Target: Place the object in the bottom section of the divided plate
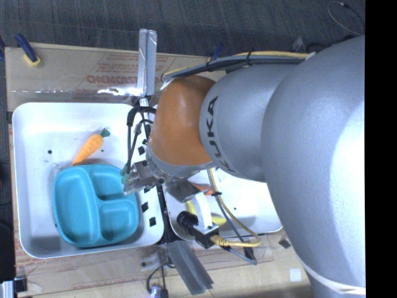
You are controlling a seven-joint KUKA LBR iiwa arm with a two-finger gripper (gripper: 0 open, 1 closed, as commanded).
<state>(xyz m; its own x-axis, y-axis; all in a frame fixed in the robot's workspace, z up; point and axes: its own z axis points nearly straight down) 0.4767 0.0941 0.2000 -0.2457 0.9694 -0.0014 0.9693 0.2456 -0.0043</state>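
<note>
Carrot [89, 148] lies just beside blue divided plate [94, 206] in left bin [31, 166].

Quick count of what's on the bench: two white bins, the left bin [37, 166] and the right bin [263, 219], which is mostly covered by the arm. One blue divided plate [93, 207] with three sections. One toy carrot [89, 146] next to it. One arm [260, 117], one orange band [177, 123]. Something yellow [216, 218] peeks out under the arm, can't tell what it is.
</note>
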